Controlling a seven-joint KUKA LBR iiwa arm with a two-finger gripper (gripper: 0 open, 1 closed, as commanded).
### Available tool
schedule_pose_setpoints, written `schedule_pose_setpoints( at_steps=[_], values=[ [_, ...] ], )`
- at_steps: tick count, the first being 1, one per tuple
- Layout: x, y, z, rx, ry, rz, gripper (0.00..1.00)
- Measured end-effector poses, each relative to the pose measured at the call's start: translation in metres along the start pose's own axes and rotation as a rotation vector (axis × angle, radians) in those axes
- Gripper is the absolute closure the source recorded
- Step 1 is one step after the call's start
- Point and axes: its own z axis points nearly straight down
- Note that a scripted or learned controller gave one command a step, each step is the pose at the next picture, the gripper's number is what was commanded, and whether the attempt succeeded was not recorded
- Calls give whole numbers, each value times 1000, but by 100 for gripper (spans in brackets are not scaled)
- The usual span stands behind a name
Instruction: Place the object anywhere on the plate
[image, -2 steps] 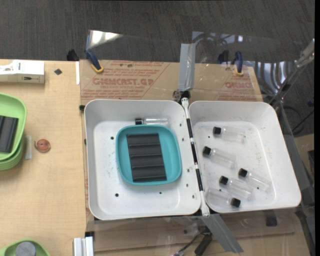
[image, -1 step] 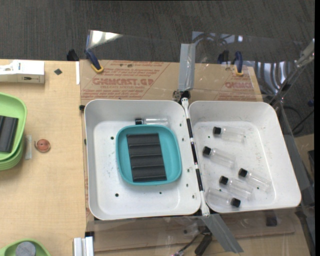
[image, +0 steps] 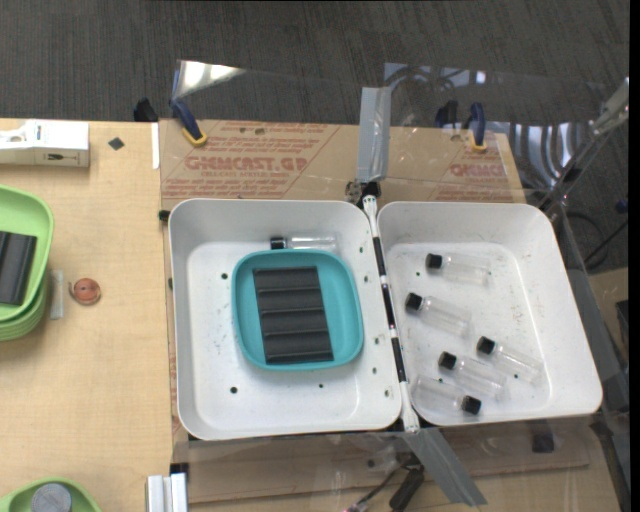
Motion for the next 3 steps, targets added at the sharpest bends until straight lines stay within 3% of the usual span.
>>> schedule_pose_setpoints(
  at_steps=[3],
  values=[
    [0, 0, 0, 0, 0, 0, 0]
  ],
)
